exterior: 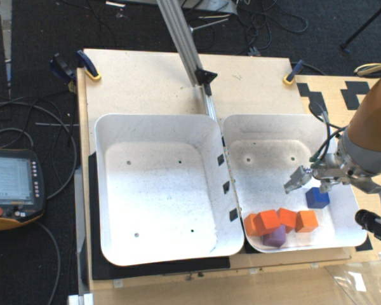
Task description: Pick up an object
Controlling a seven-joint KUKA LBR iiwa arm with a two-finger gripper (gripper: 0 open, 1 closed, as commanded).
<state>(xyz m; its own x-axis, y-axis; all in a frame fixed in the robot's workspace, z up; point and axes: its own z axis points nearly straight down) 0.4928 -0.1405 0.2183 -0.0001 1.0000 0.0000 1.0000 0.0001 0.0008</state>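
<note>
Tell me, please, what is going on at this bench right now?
The grey KUKA arm's two-finger gripper hangs low over the right white bin, close to the small blue block, with nothing visibly between its fingers. Three orange blocks and a purple block lie along that bin's near edge. The left white bin sits beside it.

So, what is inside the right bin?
Inside the right bin lie a blue block, three orange blocks near the front wall and a purple piece. The gripper hangs above the blue block. The arm covers the bin's right part.
</note>
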